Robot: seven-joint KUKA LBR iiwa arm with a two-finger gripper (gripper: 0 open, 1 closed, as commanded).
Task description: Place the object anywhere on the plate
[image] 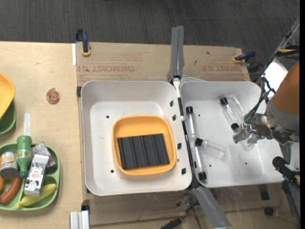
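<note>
The plate [143,123], left of centre, carries only a dark ridged block [143,150]. The clear tubes [230,109] lie in the right bin [224,173]. The claw [244,133] hangs over them; its grip cannot be told. Nothing placed yet.

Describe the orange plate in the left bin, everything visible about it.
The orange plate is a rounded square with a raised rim, plastic by its look. It lies flat, about centred on the floor of the left white bin, clear of the bin's walls. A dark grey ribbed rectangular slab lies flat on it, covering most of its middle and lower part, tilted slightly. Nothing else touches it.
</note>
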